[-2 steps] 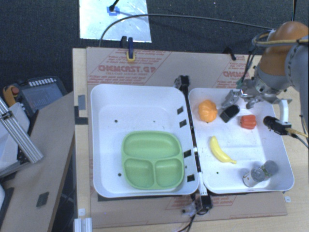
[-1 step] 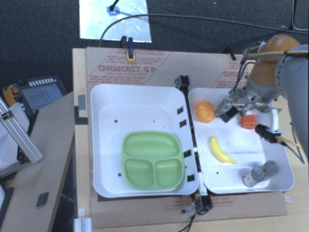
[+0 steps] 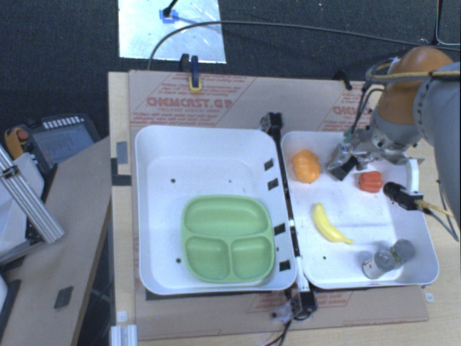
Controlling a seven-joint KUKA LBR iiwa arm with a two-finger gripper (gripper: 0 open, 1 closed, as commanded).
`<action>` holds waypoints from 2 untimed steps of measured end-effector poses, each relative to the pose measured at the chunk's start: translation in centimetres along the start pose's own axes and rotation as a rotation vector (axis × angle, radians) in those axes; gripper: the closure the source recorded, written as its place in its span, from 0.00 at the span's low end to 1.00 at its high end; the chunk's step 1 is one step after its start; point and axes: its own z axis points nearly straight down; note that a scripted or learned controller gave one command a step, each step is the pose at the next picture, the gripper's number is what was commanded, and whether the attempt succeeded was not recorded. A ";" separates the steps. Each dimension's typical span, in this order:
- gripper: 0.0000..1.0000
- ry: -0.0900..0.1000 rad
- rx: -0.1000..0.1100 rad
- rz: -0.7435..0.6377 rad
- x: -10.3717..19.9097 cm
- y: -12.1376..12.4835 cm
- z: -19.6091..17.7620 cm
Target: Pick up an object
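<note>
The right bin [image 3: 418, 229] holds an orange fruit [image 3: 306, 166] at its back left, a small red object [image 3: 370, 182] near the middle back, a yellow banana [image 3: 330, 224] in the centre and a grey can [image 3: 385, 258] lying at the front right. My gripper [image 3: 343, 163] hangs low over the back of this bin, between the orange fruit and the red object and close to both. Nothing is visibly held in it.
A green three-compartment plate [image 3: 227, 238] lies in the left bin [image 3: 166, 164]. A black divider strip [image 3: 281, 186] runs between the bins. The arm [image 3: 410, 99] and a black cable fitting [image 3: 400, 193] overhang the right bin's back right.
</note>
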 end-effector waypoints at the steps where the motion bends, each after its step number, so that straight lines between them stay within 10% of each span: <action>1: 1.00 -0.003 -0.009 0.003 -0.4 -0.1 -6.4; 2: 1.00 -0.002 -0.009 -0.001 -0.5 0.1 -10.7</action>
